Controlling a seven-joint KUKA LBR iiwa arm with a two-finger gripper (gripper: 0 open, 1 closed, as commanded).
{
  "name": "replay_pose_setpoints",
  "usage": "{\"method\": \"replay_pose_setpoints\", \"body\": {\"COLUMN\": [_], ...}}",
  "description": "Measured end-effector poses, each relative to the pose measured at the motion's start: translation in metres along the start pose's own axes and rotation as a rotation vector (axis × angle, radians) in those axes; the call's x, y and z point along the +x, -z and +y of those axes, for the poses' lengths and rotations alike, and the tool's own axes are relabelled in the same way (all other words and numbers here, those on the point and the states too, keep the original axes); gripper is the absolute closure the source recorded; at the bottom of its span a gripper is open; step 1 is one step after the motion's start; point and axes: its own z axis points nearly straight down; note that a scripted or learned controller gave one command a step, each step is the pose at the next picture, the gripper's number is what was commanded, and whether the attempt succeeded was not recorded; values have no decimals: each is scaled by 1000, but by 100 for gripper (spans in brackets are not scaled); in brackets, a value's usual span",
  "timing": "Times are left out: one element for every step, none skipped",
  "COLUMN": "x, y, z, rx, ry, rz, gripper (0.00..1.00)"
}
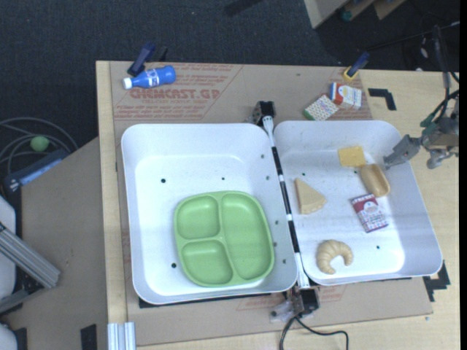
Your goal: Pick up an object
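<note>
The right bin [408, 261] holds a yellow cheese block [352, 156], a tan bread roll [375, 179], a pale cheese wedge [309, 196], a red packet [370, 213] and a croissant [334, 255]. My gripper [419, 154] hangs over the bin's far right rim, just right of the cheese block and the roll. It is open, with nothing between its two fingers. One grey finger [400, 151] points down-left toward the roll.
The left bin [146, 195] holds a green divided plate [222, 237]. On the bench behind the bins lie a blue and white bottle [149, 78] and small boxes [333, 102]. A black clamp [264, 111] sits where the bins meet.
</note>
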Motion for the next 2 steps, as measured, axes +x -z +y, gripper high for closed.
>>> {"method": "replay_pose_setpoints", "body": {"x": [-8,23], "y": [-149,-166], "z": [10,-2], "rx": [3,3], "ry": [0,1], "rz": [2,2], "gripper": [0,0]}}
